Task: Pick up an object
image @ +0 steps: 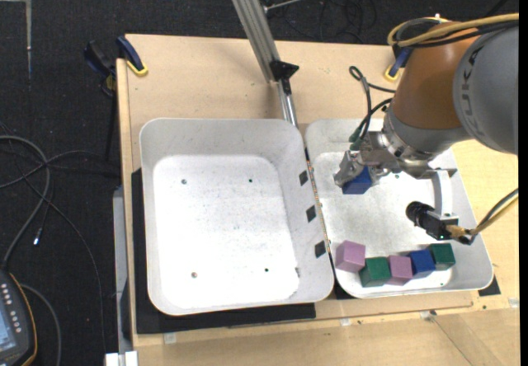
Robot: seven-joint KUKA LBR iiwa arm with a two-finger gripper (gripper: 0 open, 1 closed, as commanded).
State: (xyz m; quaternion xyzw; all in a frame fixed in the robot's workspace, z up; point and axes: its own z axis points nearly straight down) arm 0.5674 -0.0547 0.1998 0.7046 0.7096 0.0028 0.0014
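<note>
You see the claw [356, 175] closed on a small blue cube [357, 184], raised above the right white bin [467, 275]; five coloured blocks [395, 262] sit below-right of it.

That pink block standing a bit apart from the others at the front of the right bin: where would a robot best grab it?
Probably from straight above, closing on the left and rear faces' opposite pairs that stay free. The pink block sits at the left end of the row, its right front corner close to a green block, so fingers fit best on its far-left and near-right open sides.
</note>
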